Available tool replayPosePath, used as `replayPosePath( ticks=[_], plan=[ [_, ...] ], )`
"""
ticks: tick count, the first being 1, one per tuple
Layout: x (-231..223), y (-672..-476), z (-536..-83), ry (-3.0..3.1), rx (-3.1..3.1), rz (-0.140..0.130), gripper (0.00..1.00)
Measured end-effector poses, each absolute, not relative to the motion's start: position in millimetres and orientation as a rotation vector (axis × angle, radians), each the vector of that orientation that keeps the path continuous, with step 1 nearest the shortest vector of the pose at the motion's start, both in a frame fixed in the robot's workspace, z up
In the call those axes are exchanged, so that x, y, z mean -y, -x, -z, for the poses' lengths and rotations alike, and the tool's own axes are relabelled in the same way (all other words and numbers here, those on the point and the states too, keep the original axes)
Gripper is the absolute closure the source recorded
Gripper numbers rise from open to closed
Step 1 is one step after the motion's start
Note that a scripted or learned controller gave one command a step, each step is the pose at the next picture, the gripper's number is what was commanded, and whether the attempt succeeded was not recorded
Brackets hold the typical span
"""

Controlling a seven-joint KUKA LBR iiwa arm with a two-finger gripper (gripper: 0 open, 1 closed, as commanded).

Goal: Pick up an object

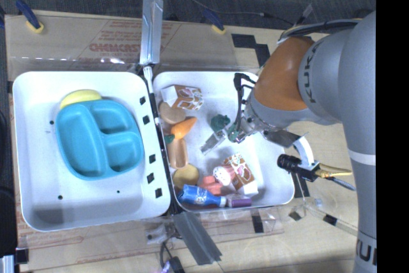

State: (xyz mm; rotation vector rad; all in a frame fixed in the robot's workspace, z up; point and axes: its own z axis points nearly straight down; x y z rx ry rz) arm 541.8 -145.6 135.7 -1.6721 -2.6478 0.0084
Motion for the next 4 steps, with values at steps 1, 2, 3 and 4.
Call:
replayPosePath(
  ticks=[1, 2, 3, 4],
  plan=[
    [129, -549.8, -94, 1.697, 2.651, -0.002, 0.0],
    [151, -477.0, -92, 1.651, 2.675, 0.0, 0.0],
    [150, -478.7, -103, 1.644, 2.681, 0.002, 1.0],
    [83, -477.6, -203, 1.979, 2.44, 0.001, 1.0]
  ],
)
